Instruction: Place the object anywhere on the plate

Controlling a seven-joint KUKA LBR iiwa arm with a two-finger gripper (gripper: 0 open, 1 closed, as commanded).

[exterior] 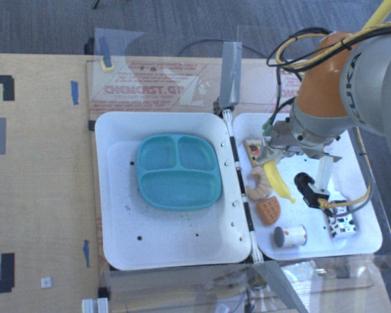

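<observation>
Plate [179,191], teal with 3 compartments, sits at the centre of the left bin [117,240]. The loose things all lie in the right bin [362,237]: card [253,150] at 10 o'clock, banana [277,181] and a tan pastry [259,188] at 9, waffle [269,210] at 7, can [290,235] at 6, and a spotted toy [342,225] at 4. The gripper [274,150] hangs at 10 o'clock, just above the banana; whether it is spread or pressed together I cannot tell. Cardboard [150,87] at the bins' 12 o'clock bears red print too blurred to read.
</observation>
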